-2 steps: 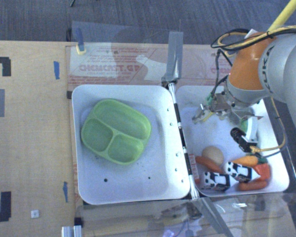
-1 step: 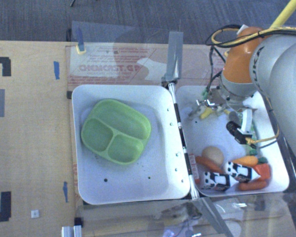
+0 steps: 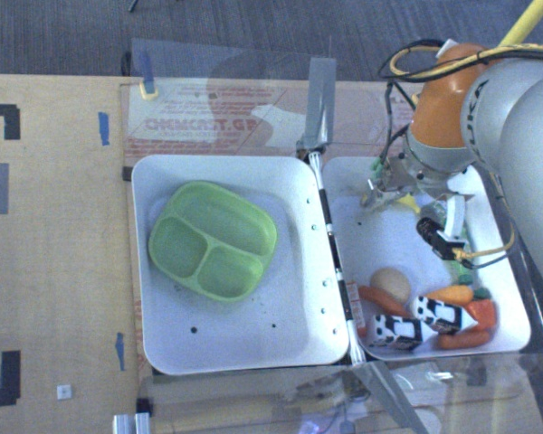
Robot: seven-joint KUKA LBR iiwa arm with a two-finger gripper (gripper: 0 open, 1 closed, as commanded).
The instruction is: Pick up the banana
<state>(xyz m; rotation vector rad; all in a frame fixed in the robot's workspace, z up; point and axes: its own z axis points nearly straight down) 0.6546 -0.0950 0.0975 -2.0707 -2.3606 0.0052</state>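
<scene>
My claw [image 3: 389, 191] hung by the banana [image 3: 404, 201] in the right bin [image 3: 516, 333]; grip unclear, cardboard's red lettering [image 3: 202, 125] unreadable.

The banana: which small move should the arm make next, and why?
Probably a short descent onto the banana, then a grasp. The end effector is low in the right bin, near its far left corner, and only a yellow sliver of banana shows beside it. Nothing is seen gripped, so the pick looks undone. The egg and carrots lie nearer, apart from it.
</scene>
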